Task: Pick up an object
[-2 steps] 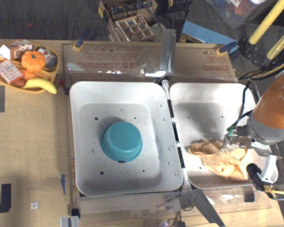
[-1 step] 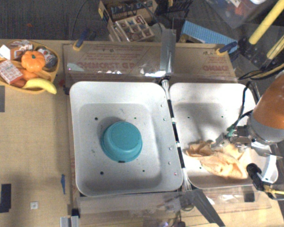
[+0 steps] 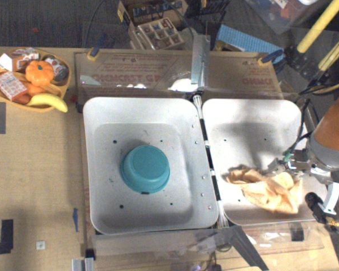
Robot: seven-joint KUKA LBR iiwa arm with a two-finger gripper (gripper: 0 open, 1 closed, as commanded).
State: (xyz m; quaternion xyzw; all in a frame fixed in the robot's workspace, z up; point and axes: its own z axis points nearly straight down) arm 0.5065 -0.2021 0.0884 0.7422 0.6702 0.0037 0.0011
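A teal bowl [image 3: 146,169] lies upside down in the middle of the left bin [image 3: 101,117]. A crumpled tan cloth [image 3: 266,188] lies in the lower part of the right bin [image 3: 248,117]. My gripper [image 3: 287,164] hangs at the right bin's right side, just above the cloth's upper right edge. The grey arm with its orange band [image 3: 330,131] comes in from the right.
A basket [image 3: 28,83] of toy fruit and small boxes sits on the bench at the upper left. Cardboard walls [image 3: 181,72] stand behind both bins. Clutter and yellow bars lie beyond the bench at the back.
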